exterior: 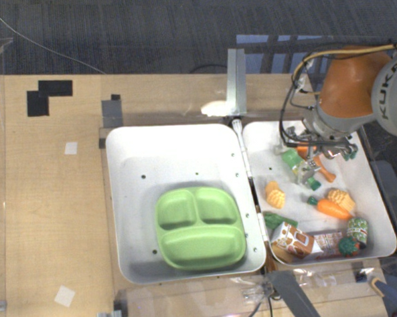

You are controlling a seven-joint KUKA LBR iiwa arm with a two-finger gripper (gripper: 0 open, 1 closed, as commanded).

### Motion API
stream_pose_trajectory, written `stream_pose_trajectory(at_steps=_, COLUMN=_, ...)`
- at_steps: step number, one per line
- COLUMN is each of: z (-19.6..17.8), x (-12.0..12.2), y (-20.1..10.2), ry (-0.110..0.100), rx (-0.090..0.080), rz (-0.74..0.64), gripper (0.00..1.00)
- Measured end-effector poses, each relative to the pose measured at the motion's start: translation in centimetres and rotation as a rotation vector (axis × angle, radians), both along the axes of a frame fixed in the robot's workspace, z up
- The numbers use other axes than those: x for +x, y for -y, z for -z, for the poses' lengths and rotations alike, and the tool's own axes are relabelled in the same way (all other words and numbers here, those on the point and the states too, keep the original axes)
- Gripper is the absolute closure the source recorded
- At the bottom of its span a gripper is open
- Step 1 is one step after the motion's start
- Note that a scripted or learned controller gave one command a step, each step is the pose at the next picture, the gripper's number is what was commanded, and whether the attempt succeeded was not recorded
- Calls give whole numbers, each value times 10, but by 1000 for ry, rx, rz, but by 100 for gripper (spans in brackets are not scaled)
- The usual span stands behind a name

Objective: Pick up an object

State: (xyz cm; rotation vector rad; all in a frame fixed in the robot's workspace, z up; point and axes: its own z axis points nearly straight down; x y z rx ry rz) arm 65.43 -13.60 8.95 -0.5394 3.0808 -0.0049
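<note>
the wooden bench runs wide and bare on the left, with black markings near its far edge. the left bin, a shallow white tub with rounded corners, holds a green plate, smooth moulded plastic with three compartments, lying toward the near side; open white floor rings it on the far and left sides.

a thin metal rail splits the two bins. the right bin is crowded. just past the rail lies a bumpy orange corn piece, with a dark green leafy piece nearer the front. along the near wall rests a glossy brown printed packet, touching the wall. to its right sit a round green patterned toy, and farther back a smooth orange carrot beside a knobbly yellow piece. bare floor remains along the far wall and the right edge.

the arm's orange band hangs over the far right corner, cables looping off it, wrist pointing down. the gripper is low in the far half of the bin, among a light green piece and a small orange stick; i cannot tell how it is set, nor whether anything is caught in it.
</note>
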Motion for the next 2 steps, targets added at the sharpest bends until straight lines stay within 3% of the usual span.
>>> stream_pose_trajectory(at_steps=1, z=1, x=-5, y=-20, ry=-2, rx=2, rz=-4, gripper=0)
stream_pose_trajectory(at_steps=2, z=-15, x=0, y=-21, ry=15, rx=1, rz=-5, gripper=100)
